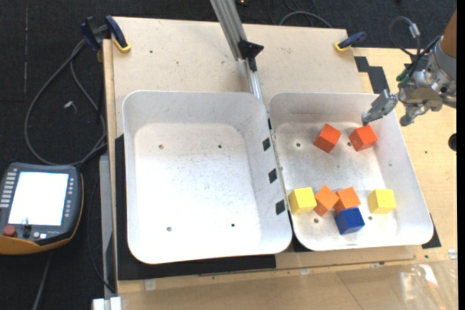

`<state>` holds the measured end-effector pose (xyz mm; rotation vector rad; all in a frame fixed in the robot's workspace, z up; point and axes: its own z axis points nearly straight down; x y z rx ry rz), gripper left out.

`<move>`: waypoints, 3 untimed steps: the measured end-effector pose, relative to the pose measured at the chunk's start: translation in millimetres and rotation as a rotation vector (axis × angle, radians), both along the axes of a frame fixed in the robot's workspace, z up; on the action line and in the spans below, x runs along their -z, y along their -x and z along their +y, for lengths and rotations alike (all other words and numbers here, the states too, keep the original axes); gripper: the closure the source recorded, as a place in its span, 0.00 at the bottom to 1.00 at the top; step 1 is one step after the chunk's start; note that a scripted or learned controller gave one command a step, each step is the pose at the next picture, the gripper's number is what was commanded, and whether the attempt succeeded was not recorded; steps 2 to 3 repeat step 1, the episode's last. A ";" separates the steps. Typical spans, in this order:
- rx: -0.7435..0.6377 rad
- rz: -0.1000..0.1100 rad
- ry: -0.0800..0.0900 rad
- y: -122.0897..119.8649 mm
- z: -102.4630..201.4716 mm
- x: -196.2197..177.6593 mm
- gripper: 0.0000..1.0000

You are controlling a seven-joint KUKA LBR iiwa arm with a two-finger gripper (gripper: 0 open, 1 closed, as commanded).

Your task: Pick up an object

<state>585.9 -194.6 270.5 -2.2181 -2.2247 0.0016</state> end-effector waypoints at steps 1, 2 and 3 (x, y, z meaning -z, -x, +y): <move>-0.003 0.004 -0.003 -71.5 48.4 121.7 0.00; -0.003 0.004 -0.003 -71.5 48.4 121.7 0.00; -0.003 0.004 -0.003 -71.5 48.4 121.7 0.00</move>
